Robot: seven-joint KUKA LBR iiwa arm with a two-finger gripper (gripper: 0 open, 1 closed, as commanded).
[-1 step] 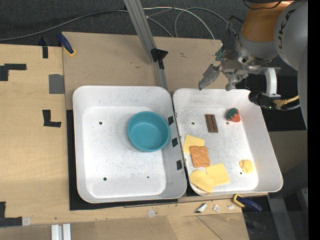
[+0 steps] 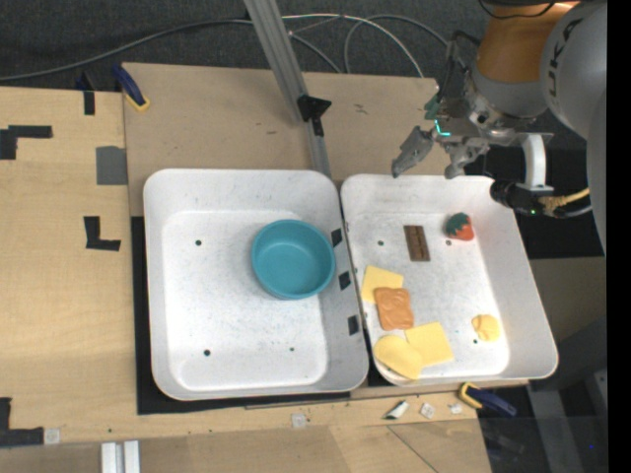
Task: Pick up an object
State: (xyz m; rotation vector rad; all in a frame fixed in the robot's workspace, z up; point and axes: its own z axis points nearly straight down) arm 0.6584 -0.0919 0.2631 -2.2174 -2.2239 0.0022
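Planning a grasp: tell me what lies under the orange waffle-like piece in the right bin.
The orange waffle-like piece lies on a yellow slice, overlapping its lower part. Whatever part of the right bin floor or slice sits beneath it is covered.

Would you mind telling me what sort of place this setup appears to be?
Probably a robotics lab bench for pick trials: an arm's hand hangs over two white bins, toy food like a strawberry lies in one, and loose cables trail behind.

Arm [image 2: 552, 37] cut off at top right edge; small bits [image 2: 426, 409] below right bin [image 2: 523, 294], possibly clips, too tiny.
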